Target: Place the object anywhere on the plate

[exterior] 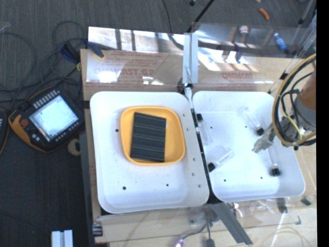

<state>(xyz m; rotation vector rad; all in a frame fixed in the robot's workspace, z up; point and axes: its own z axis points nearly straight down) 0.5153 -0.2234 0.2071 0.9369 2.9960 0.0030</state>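
**A:** Where does the dark ribbed block lie?

**B:** On the yellow plate, in the left bin; it sits flat, fully inside the plate's rim, with yellow showing on all four sides.

**A:** And the gripper?

**B:** Over the right bin, near its right wall, under the looped yellow-and-black cables; the block lies well to the left of it, across the divider between the bins.

**A:** Can you say how the claw stands?

**B:** Not with confidence; the pale fingertips blur against the white bin floor, so I cannot tell whether they are spread or pressed together; nothing dark shows between them.

**A:** Long axis of the block?

**B:** It runs from the far edge of the plate toward the near edge, tilted only slightly; the ribs run the same way.

**A:** So what does the next move turn on?

**B:** By my reading, very little; the block already rests on the plate, so the placing looks done, and the arm would only need to stay clear on its own side.
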